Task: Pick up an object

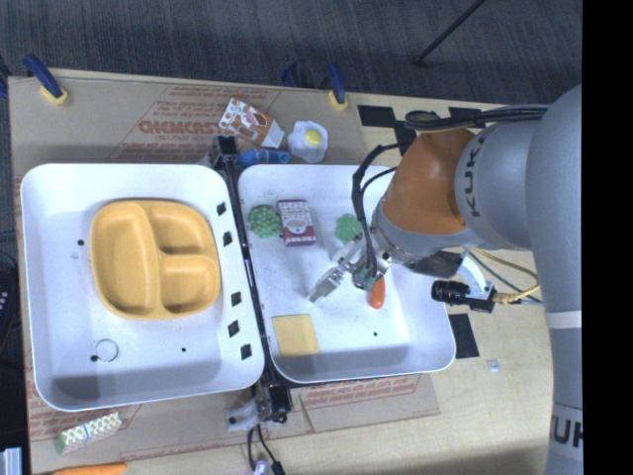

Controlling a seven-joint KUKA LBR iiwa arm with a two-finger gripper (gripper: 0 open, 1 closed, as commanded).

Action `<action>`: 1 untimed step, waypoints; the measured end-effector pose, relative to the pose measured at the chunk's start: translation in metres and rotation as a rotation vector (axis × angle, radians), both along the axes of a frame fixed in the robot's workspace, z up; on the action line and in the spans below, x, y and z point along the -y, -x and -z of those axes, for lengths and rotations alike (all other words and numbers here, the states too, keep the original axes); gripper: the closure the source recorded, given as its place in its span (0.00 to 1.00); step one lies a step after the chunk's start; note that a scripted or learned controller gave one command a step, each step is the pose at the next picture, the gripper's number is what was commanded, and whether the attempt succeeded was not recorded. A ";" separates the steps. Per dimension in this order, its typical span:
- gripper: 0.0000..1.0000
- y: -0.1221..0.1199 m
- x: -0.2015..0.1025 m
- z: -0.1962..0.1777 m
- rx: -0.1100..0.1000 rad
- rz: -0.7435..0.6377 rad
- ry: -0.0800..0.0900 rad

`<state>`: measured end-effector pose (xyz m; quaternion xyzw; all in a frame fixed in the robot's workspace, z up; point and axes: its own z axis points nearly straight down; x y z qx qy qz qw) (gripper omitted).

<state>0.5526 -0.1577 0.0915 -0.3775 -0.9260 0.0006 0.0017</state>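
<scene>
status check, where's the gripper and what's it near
Gripper low in right bin, nothing seen held. Orange carrot-like piece just beside it, apart. Yellow flat block nearer the front wall, red packet and green ball behind.

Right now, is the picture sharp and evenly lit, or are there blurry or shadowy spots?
Camera view: even, soft light; faint shadows along the left bin near wall; the yellow tray looks crisp; the small things by the gripper look blurry, as does the arm.
</scene>
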 end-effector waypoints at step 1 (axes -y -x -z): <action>0.00 0.022 0.046 -0.001 0.002 -0.401 -0.001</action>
